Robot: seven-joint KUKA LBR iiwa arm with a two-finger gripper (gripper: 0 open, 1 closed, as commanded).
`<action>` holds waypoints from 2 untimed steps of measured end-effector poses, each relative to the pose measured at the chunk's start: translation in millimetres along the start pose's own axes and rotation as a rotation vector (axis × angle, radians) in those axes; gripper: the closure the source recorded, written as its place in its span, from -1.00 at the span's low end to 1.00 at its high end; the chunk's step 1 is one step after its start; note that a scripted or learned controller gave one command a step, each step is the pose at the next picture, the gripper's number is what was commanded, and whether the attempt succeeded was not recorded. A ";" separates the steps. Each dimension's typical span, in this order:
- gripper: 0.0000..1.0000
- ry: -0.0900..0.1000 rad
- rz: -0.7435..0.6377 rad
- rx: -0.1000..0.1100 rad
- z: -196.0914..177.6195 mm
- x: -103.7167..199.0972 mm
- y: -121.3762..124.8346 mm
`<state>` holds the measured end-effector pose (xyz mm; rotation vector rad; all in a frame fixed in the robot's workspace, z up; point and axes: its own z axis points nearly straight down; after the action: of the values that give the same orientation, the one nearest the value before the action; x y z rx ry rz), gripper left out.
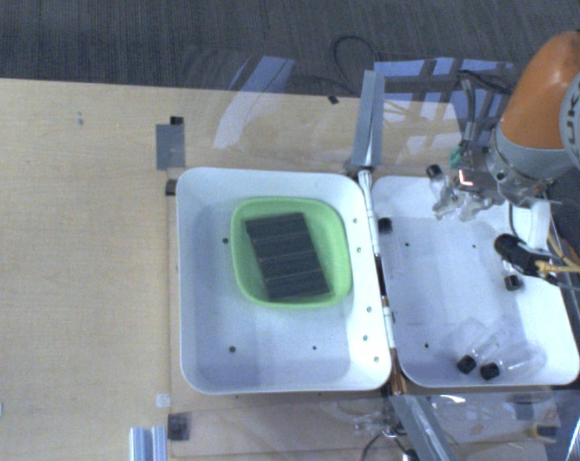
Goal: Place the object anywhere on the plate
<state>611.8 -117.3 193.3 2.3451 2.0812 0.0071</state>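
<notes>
While arm (549, 104) hung over far right corner of right bin (434, 286), gripper (458, 195) sat just above bin floor, apart from block. Gripper state: could not tell, too blurred. Dark ridged block (287, 256) lay flat on green plate (340, 257), slightly askew, within rim. Plate sat in left bin (204, 353), toward far side. Clear pieces with black caps (487, 353) lay in right bin's near corner.

Two white bins sit side by side on the wooden desk (69, 257): the left bin (199, 353) and the right bin (434, 353). A black cable (352, 51) loops on the dark floor (175, 17) beyond.
</notes>
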 end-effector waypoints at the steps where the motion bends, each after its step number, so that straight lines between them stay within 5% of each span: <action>1: 1.00 0.002 -0.080 0.004 8.3 81.5 -30.4; 2: -1.00 0.002 -0.079 0.004 8.2 81.1 -30.3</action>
<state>591.4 -33.2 184.8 2.2638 2.1755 0.0049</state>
